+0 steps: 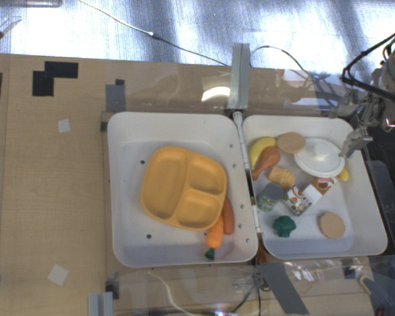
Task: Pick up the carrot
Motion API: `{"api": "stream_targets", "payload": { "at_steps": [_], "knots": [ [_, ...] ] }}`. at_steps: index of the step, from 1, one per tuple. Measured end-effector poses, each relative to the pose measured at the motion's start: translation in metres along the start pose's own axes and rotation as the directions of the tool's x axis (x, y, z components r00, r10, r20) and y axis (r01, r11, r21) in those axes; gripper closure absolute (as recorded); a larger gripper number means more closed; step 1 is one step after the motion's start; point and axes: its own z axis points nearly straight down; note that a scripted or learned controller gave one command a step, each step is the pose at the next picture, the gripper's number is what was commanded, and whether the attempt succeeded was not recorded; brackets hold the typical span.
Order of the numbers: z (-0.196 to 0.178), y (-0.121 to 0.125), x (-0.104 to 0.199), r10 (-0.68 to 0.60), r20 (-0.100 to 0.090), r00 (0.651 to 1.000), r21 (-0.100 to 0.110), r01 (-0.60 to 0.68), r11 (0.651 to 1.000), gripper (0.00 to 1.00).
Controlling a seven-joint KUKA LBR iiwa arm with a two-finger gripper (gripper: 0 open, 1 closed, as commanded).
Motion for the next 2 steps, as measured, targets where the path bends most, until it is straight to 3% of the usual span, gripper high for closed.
{"api": "stream_targets", "payload": {
  "at_steps": [1, 2],
  "knots": [
    [0.080, 0.013, 0.048, 0.024, -0.007, 1.000, -0.002, -0.024, 1.000, 0.00],
    [0.088, 0.045, 0.107, -0.012, -0.002, 1.000, -0.001, 0.012, 1.000, 0.00]
  ]
}}
